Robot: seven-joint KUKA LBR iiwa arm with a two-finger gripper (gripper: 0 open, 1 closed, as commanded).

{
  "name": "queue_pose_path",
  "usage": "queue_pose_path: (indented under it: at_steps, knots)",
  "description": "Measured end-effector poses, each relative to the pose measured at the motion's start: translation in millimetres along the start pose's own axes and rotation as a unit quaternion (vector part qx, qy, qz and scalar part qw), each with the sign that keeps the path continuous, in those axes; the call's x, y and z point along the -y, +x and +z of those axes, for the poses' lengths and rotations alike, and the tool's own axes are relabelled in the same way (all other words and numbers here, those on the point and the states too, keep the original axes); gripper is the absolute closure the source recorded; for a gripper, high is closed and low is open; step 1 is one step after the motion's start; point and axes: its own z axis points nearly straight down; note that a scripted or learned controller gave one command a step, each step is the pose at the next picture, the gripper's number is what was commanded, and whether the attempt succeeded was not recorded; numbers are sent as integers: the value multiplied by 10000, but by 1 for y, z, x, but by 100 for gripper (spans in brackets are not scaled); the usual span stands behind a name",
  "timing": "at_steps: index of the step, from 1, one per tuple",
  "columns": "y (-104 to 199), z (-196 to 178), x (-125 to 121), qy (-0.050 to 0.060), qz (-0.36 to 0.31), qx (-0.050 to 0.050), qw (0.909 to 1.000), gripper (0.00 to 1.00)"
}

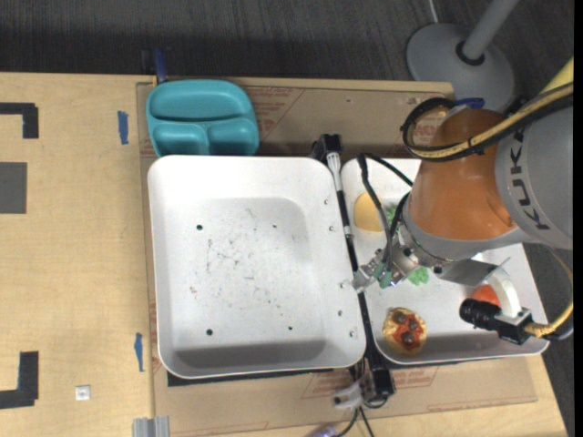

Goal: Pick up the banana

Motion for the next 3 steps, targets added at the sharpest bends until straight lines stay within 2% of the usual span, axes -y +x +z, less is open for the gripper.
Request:
queue_pose_path:
  at_steps: [1,2,3]
  knots:
    - [60,45,-34,37,-397,-27,9992,100]
    - [104,107,-61,31,-1429,-33,9897,100]
    - [158,108,-97,-13,-2568,1,9665,100]
